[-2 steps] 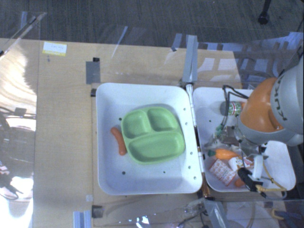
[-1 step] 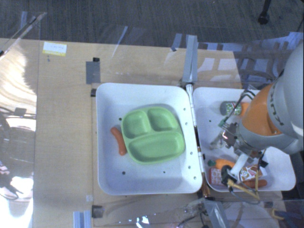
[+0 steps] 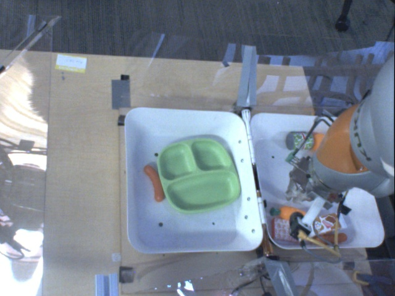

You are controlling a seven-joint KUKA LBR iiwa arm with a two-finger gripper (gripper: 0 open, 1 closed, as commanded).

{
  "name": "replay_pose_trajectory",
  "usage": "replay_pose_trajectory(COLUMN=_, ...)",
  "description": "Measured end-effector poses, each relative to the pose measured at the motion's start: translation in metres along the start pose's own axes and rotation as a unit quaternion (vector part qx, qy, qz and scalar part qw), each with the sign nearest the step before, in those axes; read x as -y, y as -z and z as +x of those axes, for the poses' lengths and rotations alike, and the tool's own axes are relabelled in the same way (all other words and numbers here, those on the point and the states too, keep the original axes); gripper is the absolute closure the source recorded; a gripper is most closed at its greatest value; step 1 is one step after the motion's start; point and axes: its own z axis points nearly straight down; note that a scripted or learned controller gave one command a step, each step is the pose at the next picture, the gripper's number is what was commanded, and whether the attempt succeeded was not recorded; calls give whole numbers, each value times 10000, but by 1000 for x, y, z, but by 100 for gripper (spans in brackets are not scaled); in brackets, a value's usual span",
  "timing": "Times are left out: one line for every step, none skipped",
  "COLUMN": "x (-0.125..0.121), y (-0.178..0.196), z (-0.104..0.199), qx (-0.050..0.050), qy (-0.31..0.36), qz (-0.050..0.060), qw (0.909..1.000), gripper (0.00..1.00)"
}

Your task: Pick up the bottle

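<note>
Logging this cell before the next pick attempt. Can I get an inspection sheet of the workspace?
Surface: wooden bench; left bin and right bin side by side.
Job's things: bottle lying in right bin, partly behind the arm.
Clutter: green tray and orange sausage in left bin; packets in right bin.
Grippers: gripper between bottle and packets.
Cables: thin dark cable at wrist.
Surroundings: dark carpet; yellow label.
</note>
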Motion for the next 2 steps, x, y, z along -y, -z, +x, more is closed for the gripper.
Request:
replay_pose_trajectory(x=11, y=203, z=67, qx=15, qy=776, qz=72, qw=9970, gripper=100)
replay_pose_trajectory(x=-83, y=80, z=29, qx=38, qy=440, qz=101, qw=9990, gripper=100)
